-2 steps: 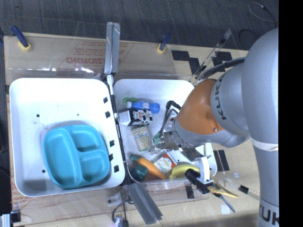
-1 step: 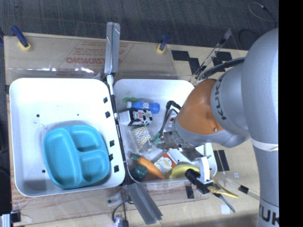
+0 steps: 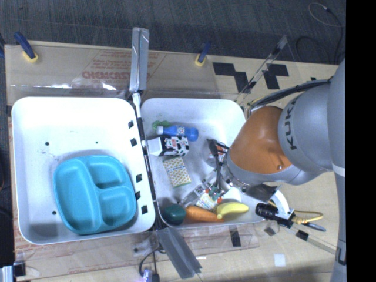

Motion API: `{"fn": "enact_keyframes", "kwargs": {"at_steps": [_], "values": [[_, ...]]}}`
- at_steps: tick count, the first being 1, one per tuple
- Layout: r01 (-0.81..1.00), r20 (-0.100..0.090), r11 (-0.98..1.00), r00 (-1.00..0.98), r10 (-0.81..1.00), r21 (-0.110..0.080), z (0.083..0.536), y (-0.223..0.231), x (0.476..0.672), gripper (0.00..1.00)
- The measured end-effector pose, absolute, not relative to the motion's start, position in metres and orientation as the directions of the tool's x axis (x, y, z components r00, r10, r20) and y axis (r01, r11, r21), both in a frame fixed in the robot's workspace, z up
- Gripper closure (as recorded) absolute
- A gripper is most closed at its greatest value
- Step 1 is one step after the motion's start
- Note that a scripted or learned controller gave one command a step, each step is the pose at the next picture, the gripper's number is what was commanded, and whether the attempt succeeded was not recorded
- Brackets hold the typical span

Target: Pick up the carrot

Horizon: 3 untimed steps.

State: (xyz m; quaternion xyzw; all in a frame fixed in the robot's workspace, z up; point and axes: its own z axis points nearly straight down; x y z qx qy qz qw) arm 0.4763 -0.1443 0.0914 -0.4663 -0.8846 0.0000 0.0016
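Observation:
The carrot (image 3: 201,214) lies on its side at the front edge of the right bin (image 3: 232,111), its orange body pointing right and its dark green top (image 3: 174,214) to the left. A yellow banana (image 3: 232,208) rests against the carrot's right end. My gripper (image 3: 215,184) hangs low in the bin just above and behind the carrot and banana, under the orange wrist band (image 3: 260,144). It stands over a small multicoloured item (image 3: 206,200), and no object shows clearly between its tips.
Further back in the right bin lie a blue and white bottle (image 3: 177,132), a black and white box (image 3: 174,147), a patterned packet (image 3: 177,172) and a green item (image 3: 158,125). The left bin (image 3: 35,122) holds a blue divided tray (image 3: 94,194).

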Motion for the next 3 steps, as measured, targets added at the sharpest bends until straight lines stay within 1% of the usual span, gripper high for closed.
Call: {"fn": "enact_keyframes", "kwargs": {"at_steps": [1,2,3], "values": [[0.822,0.003,0.57,-0.57,0.822,-0.002,0.101,-0.144,0.477,1.0],[0.822,0.003,0.57,-0.57,0.822,-0.002,0.101,-0.144,0.477,0.0],[0.598,0.0,0.802,-0.802,0.598,0.001,0.092,-0.108,0.477,0.0]]}}
